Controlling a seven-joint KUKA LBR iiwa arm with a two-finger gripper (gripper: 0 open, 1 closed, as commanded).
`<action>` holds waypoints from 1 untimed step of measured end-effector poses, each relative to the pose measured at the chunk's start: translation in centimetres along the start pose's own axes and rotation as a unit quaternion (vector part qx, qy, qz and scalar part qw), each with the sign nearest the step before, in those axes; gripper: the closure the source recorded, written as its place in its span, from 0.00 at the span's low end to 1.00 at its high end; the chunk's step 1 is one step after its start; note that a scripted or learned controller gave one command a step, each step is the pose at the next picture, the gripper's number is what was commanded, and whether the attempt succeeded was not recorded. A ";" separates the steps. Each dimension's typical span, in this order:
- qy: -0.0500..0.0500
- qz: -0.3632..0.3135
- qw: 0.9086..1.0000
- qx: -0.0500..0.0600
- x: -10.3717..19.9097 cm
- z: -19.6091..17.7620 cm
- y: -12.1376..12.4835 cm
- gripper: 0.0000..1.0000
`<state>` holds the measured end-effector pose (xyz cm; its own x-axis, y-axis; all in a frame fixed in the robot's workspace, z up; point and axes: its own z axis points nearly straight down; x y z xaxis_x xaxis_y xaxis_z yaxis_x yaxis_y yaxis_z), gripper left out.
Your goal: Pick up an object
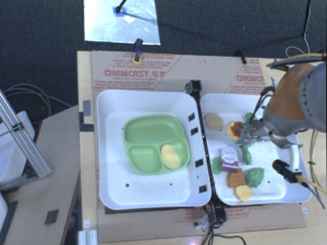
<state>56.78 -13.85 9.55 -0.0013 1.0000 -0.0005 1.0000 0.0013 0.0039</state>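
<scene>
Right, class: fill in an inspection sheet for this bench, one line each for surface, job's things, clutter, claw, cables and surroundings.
Surface: brown board bearing left bin and right bin, side by side.
Job's things: right bin holds toy foods: tan round piece, red and yellow piece, purple box, green broccoli, orange piece, yellow piece.
Clutter: green divided plate in left bin, yellow piece in its lower right compartment.
Claw: claw low over right bin; fingers not readable.
Cables: loops by arm; bundle at left.
Surroundings: dark floor, shiny sheet above.
</scene>
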 end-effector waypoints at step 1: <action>0.003 -0.008 1.000 -0.003 12.4 -9.5 -1.2 1.00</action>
